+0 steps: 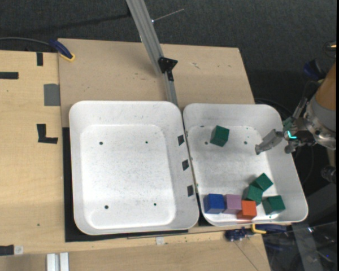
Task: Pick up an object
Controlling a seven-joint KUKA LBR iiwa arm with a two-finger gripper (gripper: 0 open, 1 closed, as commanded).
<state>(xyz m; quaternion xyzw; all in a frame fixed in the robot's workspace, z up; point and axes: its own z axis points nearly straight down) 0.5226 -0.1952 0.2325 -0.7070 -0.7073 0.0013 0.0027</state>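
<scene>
Tool (276, 138) is hovering over the right bin's (282, 123) far right rim, holding nothing; can't tell how wide it's set at this angle. Candidates are all sitting in that bin: a lone green cube (219, 135) near the back, well apart from the rest, and a front-corner cluster, blue cube (214, 202), lilac cube (234, 202), orange cube (248, 209) and two green cubes (263, 184) touching or nearly so. Risk: going for the cluster likely means landing on a neighbour or clipping the rim, so the lone cube is looking safer.
</scene>
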